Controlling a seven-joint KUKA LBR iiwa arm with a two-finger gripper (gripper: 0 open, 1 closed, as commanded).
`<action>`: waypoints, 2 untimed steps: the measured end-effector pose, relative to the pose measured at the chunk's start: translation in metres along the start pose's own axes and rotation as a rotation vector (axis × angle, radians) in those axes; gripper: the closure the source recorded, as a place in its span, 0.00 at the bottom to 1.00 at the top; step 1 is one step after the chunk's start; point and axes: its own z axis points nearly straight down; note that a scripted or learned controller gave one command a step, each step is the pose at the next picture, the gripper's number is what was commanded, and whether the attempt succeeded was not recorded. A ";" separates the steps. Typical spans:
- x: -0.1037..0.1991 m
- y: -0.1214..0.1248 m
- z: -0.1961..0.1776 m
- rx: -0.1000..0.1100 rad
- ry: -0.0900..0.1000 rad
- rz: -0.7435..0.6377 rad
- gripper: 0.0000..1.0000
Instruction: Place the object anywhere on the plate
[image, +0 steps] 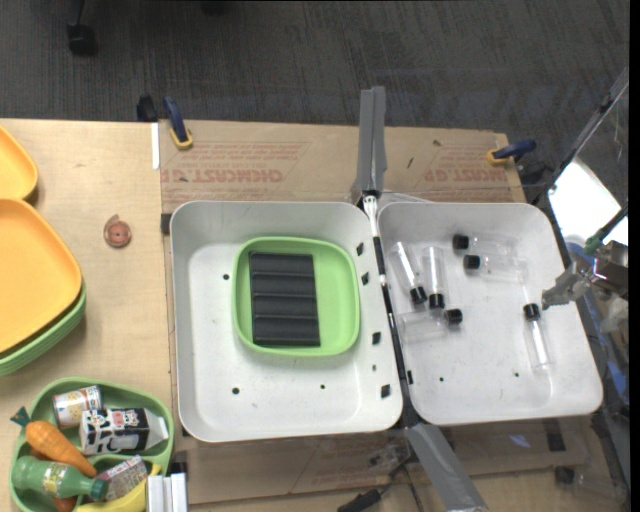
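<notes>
Reaches in over the right rim of the right bin with the claw low near the bin wall. Cannot tell whether the claw is apart or together; shows nothing clearly gripped.

Lies just left of and below the claw: a clear tube with a black cap at its upper end, flat on the bin floor. Runs with its long axis nearly up and down the view, cap end nearest the claw, just beside it. Probably the nearest candidate for a grasp, and best taken across its narrow width, so squeezing left to right in the view.

Farther left in the same bin, well apart from the claw: more capped tubes and loose black caps.

Waits in the left bin: a green plate with a dark ridged insert at its middle. Sits well to the left of tube and claw, past the seam between the bins, so calls for a lift and a long carry leftward.
</notes>
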 end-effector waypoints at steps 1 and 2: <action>-0.008 0.004 0.001 -0.001 -0.001 0.047 0.00; -0.005 0.003 0.002 -0.002 0.000 0.098 0.00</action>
